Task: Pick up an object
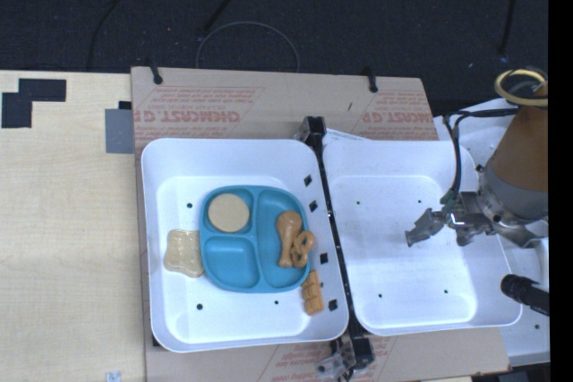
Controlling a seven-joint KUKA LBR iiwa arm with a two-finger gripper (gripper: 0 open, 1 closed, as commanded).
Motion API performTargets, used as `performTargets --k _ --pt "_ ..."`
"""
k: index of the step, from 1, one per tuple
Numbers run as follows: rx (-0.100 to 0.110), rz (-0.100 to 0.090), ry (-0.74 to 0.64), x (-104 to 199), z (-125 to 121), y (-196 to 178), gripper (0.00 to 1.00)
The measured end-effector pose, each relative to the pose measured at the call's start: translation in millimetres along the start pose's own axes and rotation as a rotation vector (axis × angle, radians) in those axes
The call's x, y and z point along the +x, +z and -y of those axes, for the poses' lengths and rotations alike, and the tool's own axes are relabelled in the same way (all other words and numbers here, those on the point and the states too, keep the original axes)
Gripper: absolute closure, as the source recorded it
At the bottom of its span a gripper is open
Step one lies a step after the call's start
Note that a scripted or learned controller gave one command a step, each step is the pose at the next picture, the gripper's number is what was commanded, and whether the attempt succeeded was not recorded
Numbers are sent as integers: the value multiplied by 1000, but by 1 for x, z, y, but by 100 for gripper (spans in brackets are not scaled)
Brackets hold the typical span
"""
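Left bin point(170, 165): tan piece point(183, 252) left of blue divided tray point(235, 267); tray bears round cookie point(227, 212) and pretzel-like pieces point(294, 239); small tan piece point(312, 292) at its near right. Right bin point(394, 318): gripper point(428, 226) above it, fingers apart, holding nothing.

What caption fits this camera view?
Tool over right bin; blue tray with food in left bin.

Even, bright overhead light washes the two white bins point(394, 183) almost shadowless, with mild glare on their floors. Toward twelve o'clock the dark floor swallows detail. Everything looks slightly soft and grainy.
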State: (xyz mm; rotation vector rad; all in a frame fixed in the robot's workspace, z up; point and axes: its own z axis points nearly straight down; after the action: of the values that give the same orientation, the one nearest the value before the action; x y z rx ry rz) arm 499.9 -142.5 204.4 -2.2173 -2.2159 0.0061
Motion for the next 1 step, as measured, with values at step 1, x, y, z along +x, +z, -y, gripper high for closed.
performTargets --k 1 --pt "2 -1 0 1 -1 64 0"
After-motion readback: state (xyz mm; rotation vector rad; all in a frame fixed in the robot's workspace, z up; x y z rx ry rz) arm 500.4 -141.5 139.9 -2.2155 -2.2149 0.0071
